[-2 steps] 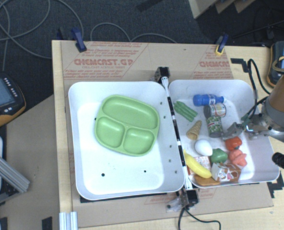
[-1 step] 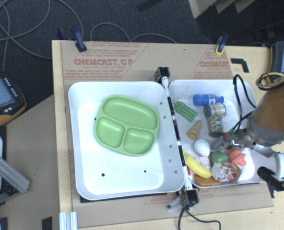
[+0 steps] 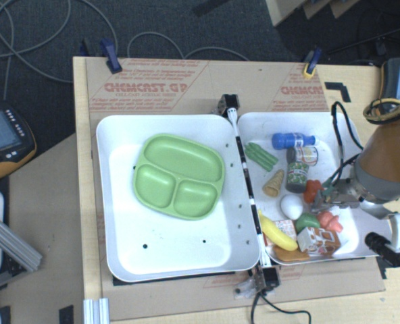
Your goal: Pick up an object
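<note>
The tool (image 3: 327,198) sits low in the right bin (image 3: 321,120), among the toys at its near right side; whether it is open or closed I cannot tell, and nothing can be seen held in it. So I judge the pick as not yet made: the arm is down at the pile, with the grasp and lift left to do.

Around the tool lie one red piece (image 3: 313,190), one white egg (image 3: 291,206), one banana (image 3: 278,233) and one small carton (image 3: 318,241). Farther off are one can (image 3: 298,167), one cone (image 3: 274,182), one blue bottle (image 3: 292,140) and one green ridged piece (image 3: 261,156).

The left bin (image 3: 119,241) holds one green plate (image 3: 178,175). Two bins stand on the table (image 3: 92,93).
</note>
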You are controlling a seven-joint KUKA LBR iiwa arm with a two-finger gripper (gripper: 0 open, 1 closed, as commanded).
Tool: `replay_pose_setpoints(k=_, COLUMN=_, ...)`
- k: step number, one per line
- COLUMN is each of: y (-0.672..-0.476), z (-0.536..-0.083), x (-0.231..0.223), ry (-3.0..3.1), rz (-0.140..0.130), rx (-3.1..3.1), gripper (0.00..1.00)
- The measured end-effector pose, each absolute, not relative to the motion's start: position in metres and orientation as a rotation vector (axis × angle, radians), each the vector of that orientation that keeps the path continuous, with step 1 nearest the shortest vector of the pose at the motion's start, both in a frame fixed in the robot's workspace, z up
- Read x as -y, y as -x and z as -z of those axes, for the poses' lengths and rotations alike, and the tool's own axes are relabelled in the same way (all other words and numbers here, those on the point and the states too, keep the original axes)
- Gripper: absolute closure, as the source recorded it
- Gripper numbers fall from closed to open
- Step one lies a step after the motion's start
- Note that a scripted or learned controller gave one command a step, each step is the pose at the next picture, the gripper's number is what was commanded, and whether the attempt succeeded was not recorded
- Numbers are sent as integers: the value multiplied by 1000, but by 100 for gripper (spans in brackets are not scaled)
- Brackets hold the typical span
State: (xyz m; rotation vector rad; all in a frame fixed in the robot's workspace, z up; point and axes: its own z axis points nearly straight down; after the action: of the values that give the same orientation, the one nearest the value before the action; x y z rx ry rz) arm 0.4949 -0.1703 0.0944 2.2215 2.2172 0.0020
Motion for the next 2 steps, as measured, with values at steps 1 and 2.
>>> replay_pose_setpoints(k=1, y=-532, z=-147, x=202, ry=-2219, rz=-1, rx=-2220, gripper=100)
replay_pose_setpoints(k=2, y=-532, z=-146, x=201, ry=-2221, rz=0, rx=-2221, gripper=0)
